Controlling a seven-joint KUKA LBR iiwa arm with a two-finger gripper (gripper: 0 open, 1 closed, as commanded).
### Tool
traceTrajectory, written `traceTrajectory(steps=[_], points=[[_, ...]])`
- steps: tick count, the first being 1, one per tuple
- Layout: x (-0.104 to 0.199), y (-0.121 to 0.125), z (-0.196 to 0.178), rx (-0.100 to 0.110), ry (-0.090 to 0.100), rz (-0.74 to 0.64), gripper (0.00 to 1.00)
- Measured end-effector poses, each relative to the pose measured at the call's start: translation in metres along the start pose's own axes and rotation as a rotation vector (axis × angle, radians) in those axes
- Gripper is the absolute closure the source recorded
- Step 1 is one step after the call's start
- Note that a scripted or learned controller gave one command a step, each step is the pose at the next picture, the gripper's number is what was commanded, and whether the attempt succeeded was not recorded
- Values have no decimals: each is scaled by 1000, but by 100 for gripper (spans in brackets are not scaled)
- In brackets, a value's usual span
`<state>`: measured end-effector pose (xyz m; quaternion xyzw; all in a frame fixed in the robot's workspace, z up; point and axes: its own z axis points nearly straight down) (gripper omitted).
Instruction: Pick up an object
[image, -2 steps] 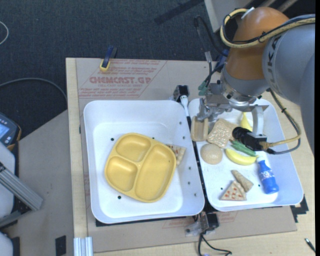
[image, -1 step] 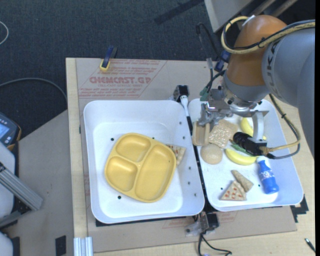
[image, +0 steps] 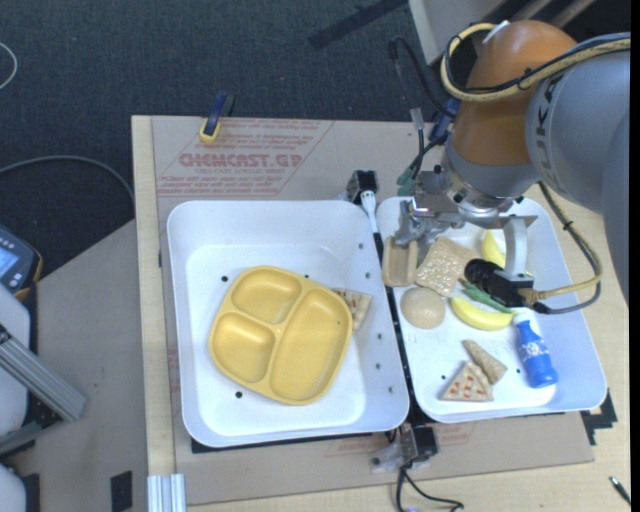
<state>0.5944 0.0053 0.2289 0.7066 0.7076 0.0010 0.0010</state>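
Note:
My gripper (image: 416, 226) hangs low over the back left corner of the right bin (image: 580, 385). Directly below it lie a tan flat slice (image: 397, 266) against the bin's left wall and a square speckled cracker (image: 440, 266). A round beige cookie (image: 423, 307) sits just in front of them. Further right are a yellow banana (image: 481, 315), a blue bottle (image: 536, 351) and two triangular toast pieces (image: 467, 384). A small yellow piece (image: 493, 247) lies behind the wrist. Nothing is visibly held.
The left bin (image: 200, 400) holds a yellow divided plate (image: 281, 333) with a triangular cracker (image: 353, 303) at its right edge. The bins meet along a ridge (image: 390, 320). Cardboard (image: 240, 160) lies behind the bins, and a yellow-blue clip (image: 212, 125) sits at its back edge.

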Motion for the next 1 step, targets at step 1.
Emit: traceTrajectory(steps=[1], points=[[-5, 11, 12, 1, -1, 2, 100]])
